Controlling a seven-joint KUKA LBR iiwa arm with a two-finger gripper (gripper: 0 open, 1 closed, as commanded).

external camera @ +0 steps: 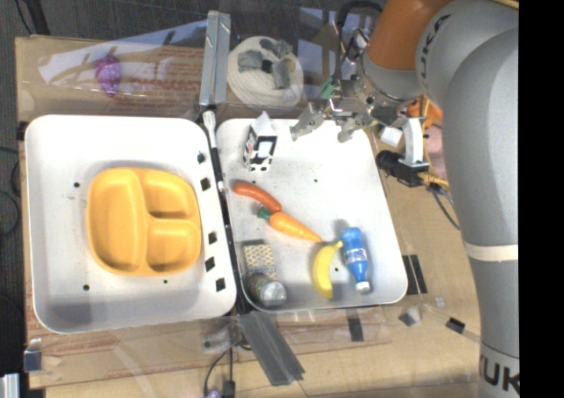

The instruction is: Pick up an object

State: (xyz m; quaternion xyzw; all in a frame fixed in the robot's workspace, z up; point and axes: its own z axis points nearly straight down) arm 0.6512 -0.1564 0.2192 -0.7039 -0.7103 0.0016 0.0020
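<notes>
My gripper (328, 126) hangs over the far edge of the right bin (370, 185), fingers spread open with nothing between them. To its left, near the bin's far left corner, lies a small white and black object (260, 145). Nearer the front lie two orange carrots (256, 195) (293, 226), a yellow banana (326, 269) and a blue bottle (355, 257) side by side. A silver can (264, 289) and a mesh pad (258, 255) lie in the front left corner. All of these are apart from the gripper.
The left bin (53, 167) holds a yellow divided plate (145, 218). Behind the bins stand a white coil of rope (264, 70) and a flat plastic sheet with a purple item (108, 72). The grey arm (480, 123) covers the right side.
</notes>
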